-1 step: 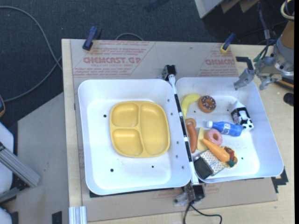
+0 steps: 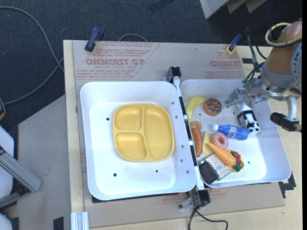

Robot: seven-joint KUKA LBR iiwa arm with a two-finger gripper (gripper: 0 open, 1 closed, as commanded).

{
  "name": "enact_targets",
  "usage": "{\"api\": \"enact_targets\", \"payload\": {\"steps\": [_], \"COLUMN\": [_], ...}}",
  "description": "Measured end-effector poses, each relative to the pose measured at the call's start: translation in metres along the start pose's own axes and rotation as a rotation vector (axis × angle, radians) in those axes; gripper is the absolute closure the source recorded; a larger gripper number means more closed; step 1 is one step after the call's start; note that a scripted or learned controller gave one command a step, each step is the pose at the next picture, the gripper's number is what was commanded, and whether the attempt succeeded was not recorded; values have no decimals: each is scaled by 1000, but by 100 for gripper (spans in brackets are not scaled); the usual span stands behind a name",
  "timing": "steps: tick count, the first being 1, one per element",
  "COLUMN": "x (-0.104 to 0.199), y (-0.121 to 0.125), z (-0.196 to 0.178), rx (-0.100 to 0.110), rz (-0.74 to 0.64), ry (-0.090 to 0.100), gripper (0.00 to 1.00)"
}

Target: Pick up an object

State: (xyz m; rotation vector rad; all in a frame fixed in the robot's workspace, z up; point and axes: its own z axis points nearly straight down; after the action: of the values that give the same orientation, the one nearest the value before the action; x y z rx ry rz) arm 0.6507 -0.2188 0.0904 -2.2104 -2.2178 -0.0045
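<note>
Right now the gripper (image 2: 238, 97) hangs over the far part of the right bin (image 2: 273, 169), fingers spread and grasping nothing. Its likely target, the black-and-white toy (image 2: 248, 119), lies just near of the fingertips, apart from the chocolate donut (image 2: 212, 106) to its left and close beside the blue bottle (image 2: 233, 131). A good pick probably means centring over the toy, descending straight, and closing without nudging the bottle. The yellow plate (image 2: 143, 132) sits alone in the left bin (image 2: 96, 99).
</note>
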Motion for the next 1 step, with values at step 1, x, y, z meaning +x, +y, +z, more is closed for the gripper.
{"api": "enact_targets", "payload": {"steps": [1], "x": [1], "y": [-22], "z": [5], "rx": [-6], "rz": [-1], "ry": [-1], "gripper": [0]}}
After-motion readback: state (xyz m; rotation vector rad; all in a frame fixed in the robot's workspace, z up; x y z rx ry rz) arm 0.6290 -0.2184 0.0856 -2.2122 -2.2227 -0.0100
